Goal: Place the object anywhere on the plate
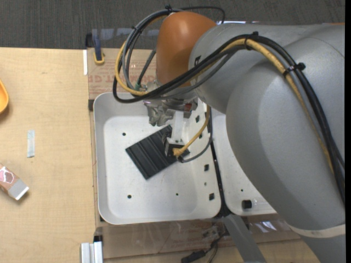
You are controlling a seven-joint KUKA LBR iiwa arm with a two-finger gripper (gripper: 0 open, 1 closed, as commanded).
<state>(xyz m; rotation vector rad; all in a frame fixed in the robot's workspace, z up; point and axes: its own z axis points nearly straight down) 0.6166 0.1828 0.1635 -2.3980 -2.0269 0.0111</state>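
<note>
- On the wooden bench (49, 92) at far left lie an orange object (3, 97), a small grey strip (30, 143) and a wrapped item (12, 182).
- Within the left white bin (109, 201), a dark ribbed plate (149, 155) lies tilted.
- Just above the plate's upper right corner hangs the gripper (164, 126); its opening cannot be told.
- Rightward, the grey arm (274, 119) covers the right bin (241, 199).

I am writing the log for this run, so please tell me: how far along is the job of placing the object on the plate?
Done: the gripper has reached the left bin and sits at the upper edge of the dark ribbed plate lying there. In hand: I cannot make out any object between its fingers, so a placement is not confirmed. Left: nothing separate visibly rests on the plate, so the job looks unfinished.
</note>
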